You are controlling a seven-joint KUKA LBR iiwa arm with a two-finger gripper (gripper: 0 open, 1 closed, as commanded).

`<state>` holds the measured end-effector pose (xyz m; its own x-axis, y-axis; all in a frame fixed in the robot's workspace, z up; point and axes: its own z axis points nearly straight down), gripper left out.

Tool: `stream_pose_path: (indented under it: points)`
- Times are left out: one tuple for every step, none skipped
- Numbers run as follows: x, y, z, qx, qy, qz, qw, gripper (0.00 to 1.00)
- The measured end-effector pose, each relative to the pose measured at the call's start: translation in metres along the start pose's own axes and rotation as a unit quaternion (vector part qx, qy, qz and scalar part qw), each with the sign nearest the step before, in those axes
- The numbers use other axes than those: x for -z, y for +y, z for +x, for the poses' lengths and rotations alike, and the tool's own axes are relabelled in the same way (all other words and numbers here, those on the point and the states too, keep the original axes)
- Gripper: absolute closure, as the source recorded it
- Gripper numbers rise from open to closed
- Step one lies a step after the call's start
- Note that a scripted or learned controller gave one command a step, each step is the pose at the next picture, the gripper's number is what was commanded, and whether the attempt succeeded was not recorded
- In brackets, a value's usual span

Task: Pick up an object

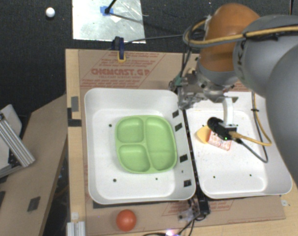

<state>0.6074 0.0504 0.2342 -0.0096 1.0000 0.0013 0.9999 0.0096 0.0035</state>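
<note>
One yellow wedge [202,134] and one small red-and-white box [220,142] lie touching each other, to the right of the green plate [145,144], in the upper middle of the right bin [237,177]. Any print on the box is too small to read. The plate itself, a single piece with three compartments, sits in the middle of the left bin [103,181]. The gripper [187,98] hangs just above and to the right of the plate's upper right corner, over the seam where the two bins meet, apart from the wedge and the box. Whether it is open or closed cannot be told, and nothing is seen held in it. The grey arm [271,68] rises from it to the right. Below the plate, off the bins, rests one orange ball [125,220]. Above the plate, the brown board [139,63] under the bins carries red lettering that reads "CHEMCAST GP". Higher still stand one blue-and-yellow clamp [119,48] and one silvery sheet [107,18], and up to the plate's far left lies one small white ball [50,12].
</note>
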Motion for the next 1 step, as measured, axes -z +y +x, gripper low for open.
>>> stream_pose_path:
  points:
    - [0.0013, 0.0034, 0.0509, 0.000, 0.000, 0.000, 1.0000, 1.00]
